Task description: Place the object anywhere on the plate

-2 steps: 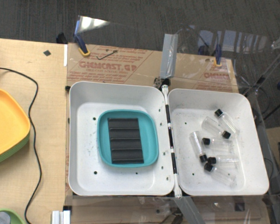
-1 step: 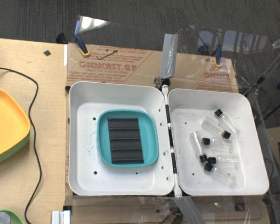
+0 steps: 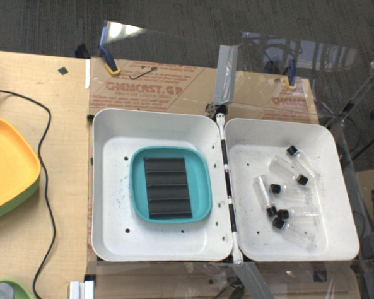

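Lying scattered in the right bin [image 3: 332, 249] are several clear plastic vials with black caps, and any 1 of them is the object to move. I count about 5 caps; the clear bodies are hard to separate against the white floor. One vial [image 3: 262, 189] lies near the bin's middle, another vial [image 3: 299, 164] sits toward the far right, and 2 caps [image 3: 277, 218] lie close together nearer the front. The teal plate [image 3: 202, 189] rests in the left bin [image 3: 106, 235], carrying a dark ribbed insert [image 3: 167, 187] at its centre.

The arm and gripper are out of frame, so whether the jaws are apart or together I cannot tell.

These vials are probably light, rigid and smooth, so they would likely roll or squirt sideways under a pinch. A grasp across the body close to the cap, fingers square to the vial's long axis, seems safest. The lone middle vial looks easiest, being apart from its neighbours.
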